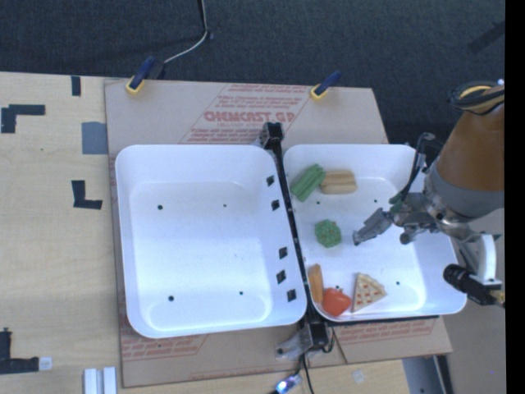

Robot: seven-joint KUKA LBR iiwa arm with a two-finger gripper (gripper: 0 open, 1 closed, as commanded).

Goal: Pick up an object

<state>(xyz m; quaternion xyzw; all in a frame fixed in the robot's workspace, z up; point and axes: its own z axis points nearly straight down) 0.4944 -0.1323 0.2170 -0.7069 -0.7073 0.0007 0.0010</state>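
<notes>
Hovering over right bin (pixel 426 300), gripper (pixel 384 230) spread open, empty. Nearest target: broccoli (pixel 328 233), just left of my fingertips. I centre over it, descend straight, close gently, avoid pickle (pixel 307 181).

Right bin (pixel 410 302): green pickle (pixel 307 181), bread roll (pixel 338 182), broccoli (pixel 328 233), carrot (pixel 315 281), tomato (pixel 335 302), pizza slice (pixel 367 290).

1. The arm (pixel 476 162) is cut off at the right edge; its upper links lie out of frame.
2. The gripper (pixel 385 226) is dark and blurred; its fingers cannot be made out.
3. The arm covers the right bin's (pixel 385 312) right wall.
4. The red item (pixel 335 302) at the near rim is too small to identify.
5. The cable (pixel 199 11) runs off the far edge.
</notes>
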